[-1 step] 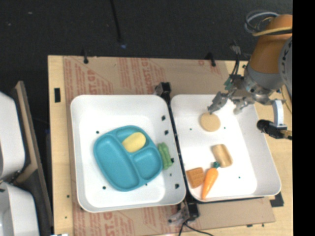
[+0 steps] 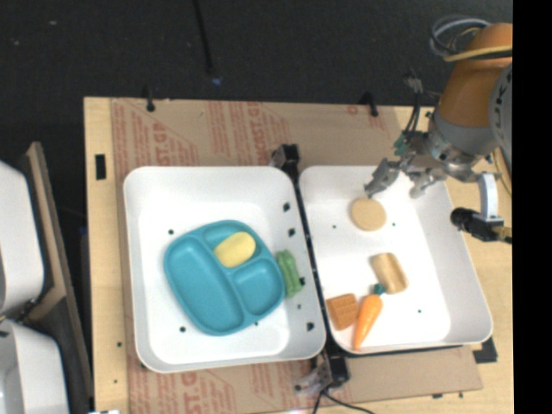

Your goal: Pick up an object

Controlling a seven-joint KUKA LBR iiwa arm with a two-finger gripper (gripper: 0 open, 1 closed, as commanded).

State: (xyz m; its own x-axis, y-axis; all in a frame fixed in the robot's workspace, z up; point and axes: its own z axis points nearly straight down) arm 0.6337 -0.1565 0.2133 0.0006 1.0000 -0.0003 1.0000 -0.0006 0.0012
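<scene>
My grey, orange-banded arm [image 2: 470, 93] reached in over the right white bin [image 2: 448, 317], gripper [image 2: 398, 179] spread open and holding nothing, poised just above the round tan cookie [image 2: 368, 214] on the bin's floor.

A round tan cookie [image 2: 369, 214] lies flat near the right bin's far end; a tan bread roll [image 2: 389, 272], orange carrot [image 2: 367, 316] and waffle [image 2: 341, 310] lie nearer.

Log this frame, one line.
end effector: open, above right white bin | nearest: round tan cookie | held: nothing
</scene>
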